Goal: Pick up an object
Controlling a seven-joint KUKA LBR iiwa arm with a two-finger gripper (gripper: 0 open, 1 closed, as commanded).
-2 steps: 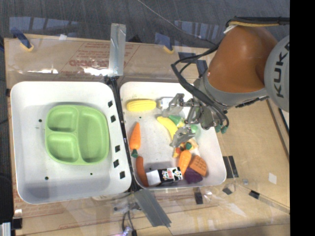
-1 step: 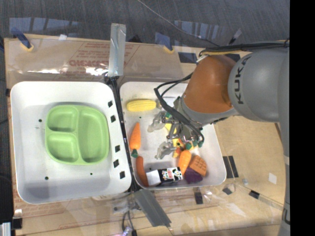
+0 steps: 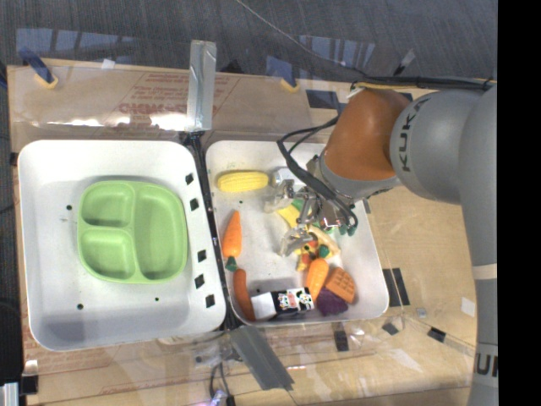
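My gripper point(image 3: 286, 218) hangs low in the right bin point(image 3: 254, 155), reaching in from the right under the orange wrist band point(image 3: 359, 138). It is open, with one finger point(image 3: 275, 194) near the corn and the other point(image 3: 294, 242) toward the bin's front. A small yellow piece point(image 3: 288, 216) lies on the bin floor between the fingers, and nothing is gripped. A corn cob point(image 3: 243, 181) lies at the back left of the bin. An orange carrot point(image 3: 232, 233) lies left of the gripper.
At the right bin's front lie a red sausage-like toy point(image 3: 242, 290), a black-and-white carton point(image 3: 286, 301), an orange vegetable point(image 3: 315, 273) and a purple-and-orange item point(image 3: 338, 288). The left bin point(image 3: 38, 227) holds a green divided plate point(image 3: 133, 230).
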